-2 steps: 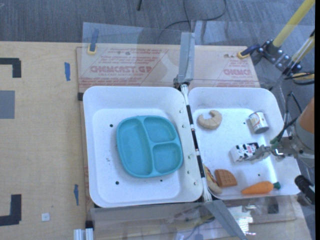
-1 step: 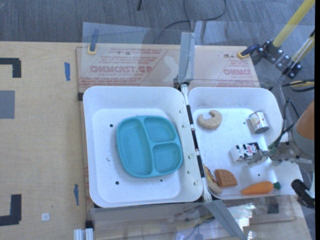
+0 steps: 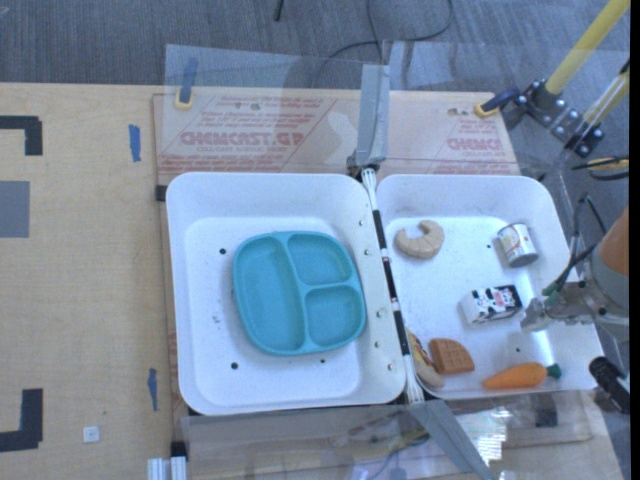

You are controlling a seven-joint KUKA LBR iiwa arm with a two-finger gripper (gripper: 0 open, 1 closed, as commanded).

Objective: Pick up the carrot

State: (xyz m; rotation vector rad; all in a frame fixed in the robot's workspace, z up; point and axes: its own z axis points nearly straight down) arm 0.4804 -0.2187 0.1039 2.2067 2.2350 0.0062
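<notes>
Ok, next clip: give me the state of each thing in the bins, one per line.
carrot: lying flat in right bin, not held
can: on its side
small carton: tipped over
croissant: lying loose
waffle: flat, by the divider
teal plate: face up in left bin
gripper: above the carrot

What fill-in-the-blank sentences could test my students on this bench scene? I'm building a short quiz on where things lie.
1. The carrot lies in the ____ bin as the camera sees it.
2. The teal plate has ____ compartments.
3. The croissant lies to the camera's ____ of the metal can.
4. The waffle lies between the bins' divider and the ____.

Missing words: right; three; left; carrot
</notes>
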